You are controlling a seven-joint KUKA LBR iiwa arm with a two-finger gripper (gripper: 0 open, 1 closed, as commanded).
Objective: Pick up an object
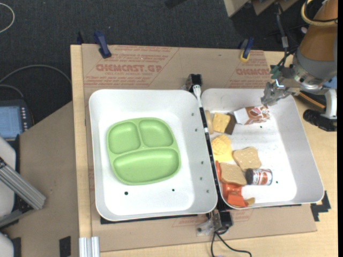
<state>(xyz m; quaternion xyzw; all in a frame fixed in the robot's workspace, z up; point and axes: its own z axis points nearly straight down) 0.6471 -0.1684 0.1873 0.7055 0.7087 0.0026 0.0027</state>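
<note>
Carton [253, 114] of red and white lies tilted in the right bin's [300, 143] far part, just below-left of my gripper [272, 95], long axis running left-right, and whether my tool is holding it I cannot tell.

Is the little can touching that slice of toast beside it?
Touching. In the camera view, the can lies on its side with its dark end butted against the toast slice; no white bin shows between them.

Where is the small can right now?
The can lies on its side in the right bin, near its front edge, just right of the toast slices.
</note>
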